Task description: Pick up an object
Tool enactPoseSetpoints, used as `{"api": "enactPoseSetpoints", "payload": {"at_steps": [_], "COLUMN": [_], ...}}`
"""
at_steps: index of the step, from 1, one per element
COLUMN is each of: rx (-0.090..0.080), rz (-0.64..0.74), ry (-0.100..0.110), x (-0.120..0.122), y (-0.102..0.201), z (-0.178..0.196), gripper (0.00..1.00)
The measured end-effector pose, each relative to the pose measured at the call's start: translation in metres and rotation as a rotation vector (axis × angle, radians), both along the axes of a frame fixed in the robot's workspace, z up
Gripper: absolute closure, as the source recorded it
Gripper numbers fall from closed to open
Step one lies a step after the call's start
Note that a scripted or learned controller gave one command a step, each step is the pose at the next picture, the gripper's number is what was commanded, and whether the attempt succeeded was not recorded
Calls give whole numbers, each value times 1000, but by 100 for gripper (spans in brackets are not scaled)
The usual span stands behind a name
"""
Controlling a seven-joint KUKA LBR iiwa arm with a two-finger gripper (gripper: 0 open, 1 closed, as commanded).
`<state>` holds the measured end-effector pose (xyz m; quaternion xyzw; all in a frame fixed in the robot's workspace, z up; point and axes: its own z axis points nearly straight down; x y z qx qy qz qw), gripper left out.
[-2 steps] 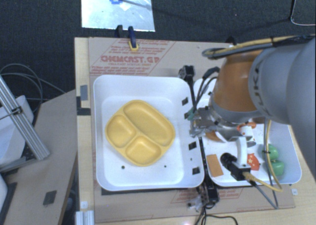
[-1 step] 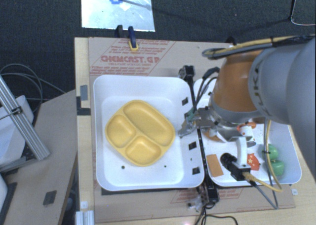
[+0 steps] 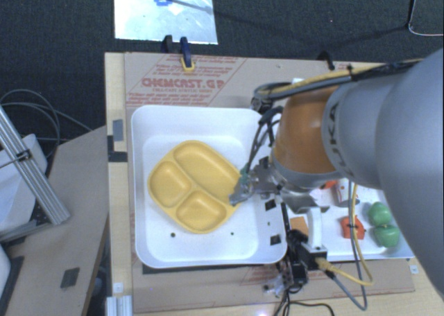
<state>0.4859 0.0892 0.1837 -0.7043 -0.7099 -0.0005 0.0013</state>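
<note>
Above my bench, a silvery sheet (image 3: 165, 1) lies on dark carpet (image 3: 55, 23). Printed cardboard (image 3: 184, 79) sits under the bins; an aluminium rail (image 3: 31, 172) slants at left.

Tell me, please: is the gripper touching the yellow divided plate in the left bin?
Cannot tell. In the camera view the gripper meets the right edge of the yellow divided plate with no gap between them, but the slanted angle does not show real contact.
</note>
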Motion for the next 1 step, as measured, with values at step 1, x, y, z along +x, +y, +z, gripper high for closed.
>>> {"api": "enactPoseSetpoints", "payload": {"at_steps": [1], "rx": [-5], "rz": [-11], "ry": [-6], "x": [55], "y": [-55], "z": [1], "gripper": [0]}}
